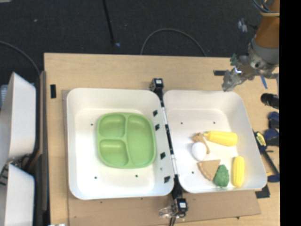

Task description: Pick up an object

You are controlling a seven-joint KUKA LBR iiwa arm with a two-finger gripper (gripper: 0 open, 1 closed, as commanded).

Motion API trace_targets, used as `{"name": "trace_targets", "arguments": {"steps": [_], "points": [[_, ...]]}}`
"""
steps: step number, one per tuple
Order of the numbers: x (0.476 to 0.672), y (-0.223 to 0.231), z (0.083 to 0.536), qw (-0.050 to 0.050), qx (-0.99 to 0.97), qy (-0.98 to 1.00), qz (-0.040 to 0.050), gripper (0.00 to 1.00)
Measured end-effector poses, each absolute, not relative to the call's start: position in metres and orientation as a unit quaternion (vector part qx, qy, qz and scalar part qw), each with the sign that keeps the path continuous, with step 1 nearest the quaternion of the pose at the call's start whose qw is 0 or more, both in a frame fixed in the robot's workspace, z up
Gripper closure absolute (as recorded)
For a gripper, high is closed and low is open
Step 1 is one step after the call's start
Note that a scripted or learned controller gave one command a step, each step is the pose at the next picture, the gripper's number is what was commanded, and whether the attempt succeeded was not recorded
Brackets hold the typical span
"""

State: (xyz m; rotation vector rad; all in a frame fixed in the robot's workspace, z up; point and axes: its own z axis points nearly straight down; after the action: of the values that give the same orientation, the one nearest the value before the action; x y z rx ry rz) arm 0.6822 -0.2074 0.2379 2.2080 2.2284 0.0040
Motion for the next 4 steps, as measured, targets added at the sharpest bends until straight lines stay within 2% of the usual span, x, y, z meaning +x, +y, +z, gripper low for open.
{"name": "trace_targets", "arguments": {"steps": [1,3,4], "points": [[0.669,-0.153,0.239,0.001,0.705,0.709,0.0005,1.0],[0.625,-0.061,0.225,0.0,0.706,0.709,-0.0003,1.0],[0.61,-0.014,0.224,0.0,0.705,0.709,0.0001,1.0]]}}
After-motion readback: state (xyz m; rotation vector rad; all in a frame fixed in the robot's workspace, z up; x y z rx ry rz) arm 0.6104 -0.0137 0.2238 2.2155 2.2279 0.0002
